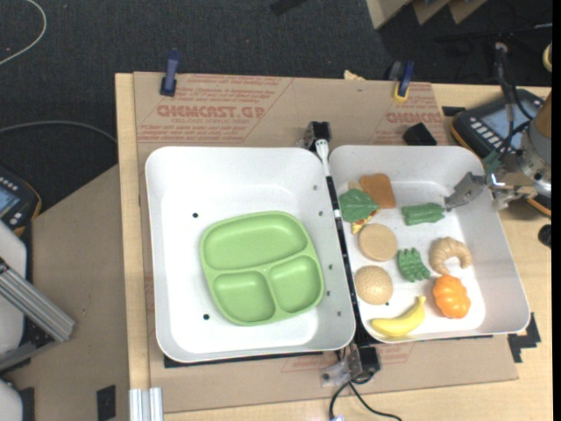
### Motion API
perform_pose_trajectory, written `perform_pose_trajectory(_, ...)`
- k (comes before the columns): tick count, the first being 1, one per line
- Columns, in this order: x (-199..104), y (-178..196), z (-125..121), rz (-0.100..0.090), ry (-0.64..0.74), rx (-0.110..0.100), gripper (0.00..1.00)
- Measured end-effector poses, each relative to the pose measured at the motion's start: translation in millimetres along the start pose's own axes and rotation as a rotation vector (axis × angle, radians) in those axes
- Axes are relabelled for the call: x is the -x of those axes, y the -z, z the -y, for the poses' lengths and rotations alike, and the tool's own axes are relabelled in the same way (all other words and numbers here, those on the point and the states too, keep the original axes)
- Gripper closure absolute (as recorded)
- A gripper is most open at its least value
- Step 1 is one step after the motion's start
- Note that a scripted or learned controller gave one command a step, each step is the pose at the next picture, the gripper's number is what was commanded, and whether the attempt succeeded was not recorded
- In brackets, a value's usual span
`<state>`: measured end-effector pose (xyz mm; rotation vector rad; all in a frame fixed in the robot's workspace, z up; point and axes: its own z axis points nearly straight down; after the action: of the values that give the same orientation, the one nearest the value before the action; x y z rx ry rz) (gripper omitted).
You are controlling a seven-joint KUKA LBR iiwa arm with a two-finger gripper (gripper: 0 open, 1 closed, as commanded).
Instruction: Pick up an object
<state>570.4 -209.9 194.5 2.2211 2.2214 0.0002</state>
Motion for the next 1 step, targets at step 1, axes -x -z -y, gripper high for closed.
perform_pose_trajectory(1, -17.0, 20.5, 71.4, -0.003, -0.002, -0.005, 0.00)
